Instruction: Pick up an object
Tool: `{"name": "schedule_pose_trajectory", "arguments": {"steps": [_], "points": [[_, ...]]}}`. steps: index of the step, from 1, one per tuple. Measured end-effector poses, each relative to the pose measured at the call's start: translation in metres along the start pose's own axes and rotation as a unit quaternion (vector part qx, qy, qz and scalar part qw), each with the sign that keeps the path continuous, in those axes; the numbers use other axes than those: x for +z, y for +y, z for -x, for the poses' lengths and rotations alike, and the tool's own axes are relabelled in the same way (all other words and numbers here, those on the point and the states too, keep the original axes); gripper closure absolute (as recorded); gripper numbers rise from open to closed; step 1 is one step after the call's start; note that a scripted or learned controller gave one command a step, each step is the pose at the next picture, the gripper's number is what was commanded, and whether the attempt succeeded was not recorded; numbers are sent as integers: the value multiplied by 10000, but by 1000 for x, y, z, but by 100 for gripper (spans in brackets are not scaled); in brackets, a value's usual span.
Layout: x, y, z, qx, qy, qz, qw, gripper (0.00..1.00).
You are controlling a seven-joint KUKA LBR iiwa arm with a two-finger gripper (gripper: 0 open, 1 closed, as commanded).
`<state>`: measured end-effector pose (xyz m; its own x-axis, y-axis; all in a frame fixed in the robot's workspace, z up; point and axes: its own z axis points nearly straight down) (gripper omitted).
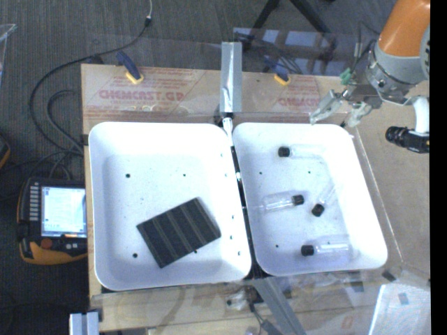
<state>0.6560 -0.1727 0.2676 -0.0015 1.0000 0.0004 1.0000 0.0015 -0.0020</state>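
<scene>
Camera view: jaws (338, 112) spread, gripping nothing, above right bin's (363, 187) far rim; nearest vial (297, 151) apart below.

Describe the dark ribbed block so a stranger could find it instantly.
Start at the left shallow white bin. In its lower middle lies the flat black rectangular ribbed block, turned at a slant. It is the one large dark thing there, while the right white bin holds small clear vials with black caps.
</scene>
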Motion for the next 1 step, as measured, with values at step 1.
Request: {"name": "schedule_pose_trajectory", "arguments": {"steps": [1], "points": [[156, -105, 30, -825, 5, -5, 9966, 0]]}}
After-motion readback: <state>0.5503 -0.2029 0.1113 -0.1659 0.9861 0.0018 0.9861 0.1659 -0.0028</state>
